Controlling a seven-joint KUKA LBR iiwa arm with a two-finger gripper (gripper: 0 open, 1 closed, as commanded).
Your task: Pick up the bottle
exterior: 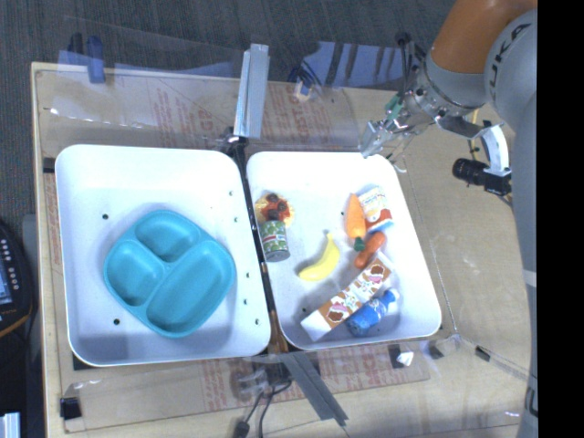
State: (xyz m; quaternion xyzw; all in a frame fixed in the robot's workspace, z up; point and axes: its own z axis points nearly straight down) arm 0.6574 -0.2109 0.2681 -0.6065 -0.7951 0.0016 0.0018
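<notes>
Bottle-wise, the blue one (372, 316) lay at the near end of the right bin (415, 245), touching a long carton (349, 299). Going big to small: left bin (82, 235) held a blue divided plate (169, 272). My gripper (385, 132) hung over the right bin's far rim, fingers apart, gripping nothing. Banana (321, 259) sat mid-bin, small can (274, 241) by the divider.

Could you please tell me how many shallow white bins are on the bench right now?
2. The left shallow white bin holds a blue sectioned plastic plate; the right shallow white bin holds the small items, including a yellow toy banana.
</notes>
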